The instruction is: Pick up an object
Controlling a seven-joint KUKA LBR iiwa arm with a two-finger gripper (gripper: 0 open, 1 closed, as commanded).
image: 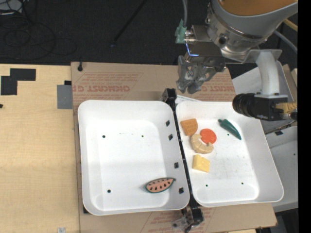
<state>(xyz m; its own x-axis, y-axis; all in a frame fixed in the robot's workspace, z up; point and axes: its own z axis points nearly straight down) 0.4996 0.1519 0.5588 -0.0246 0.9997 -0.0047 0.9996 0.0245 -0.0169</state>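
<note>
- The gripper (193, 84) hangs above the far rim of the right bin (252, 183), nothing between its fingers; from here I can't tell whether they are spread or pressed together.
- The nearest candidates sit in a cluster just below it: an orange wedge (189, 126), a red disc (208, 135) touching a beige ring (200, 145), and a yellow cube (201, 163).
- A green pod (229, 128) lies apart to the right, a watermelon slice (160, 185) alone in the left bin (97, 130).
- I'd go for something isolated, coming straight down with the fingers straddling its narrow side.
- The wrist points downward, the arm's body looming at upper right.
</note>
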